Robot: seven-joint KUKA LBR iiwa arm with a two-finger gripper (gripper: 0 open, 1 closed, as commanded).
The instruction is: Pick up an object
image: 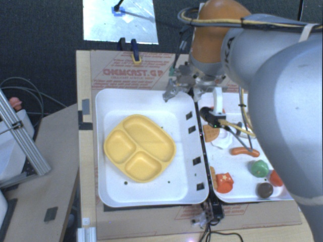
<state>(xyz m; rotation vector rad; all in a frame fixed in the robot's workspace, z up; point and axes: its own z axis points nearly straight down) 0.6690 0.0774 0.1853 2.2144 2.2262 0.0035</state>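
A yellow divided plate (140,146) lies in the left bin (113,190). In the right bin (237,194) sit small toys: an orange block (223,182), a green ball (260,168) and a brown ball (264,189). The gripper (194,87) hangs over the bins' far edge, nothing visibly in it; whether it is spread cannot be told.

Yellow divided plate (140,147) in white left bin (108,112); green ball (260,168), orange block (223,182), brown ball (264,189).
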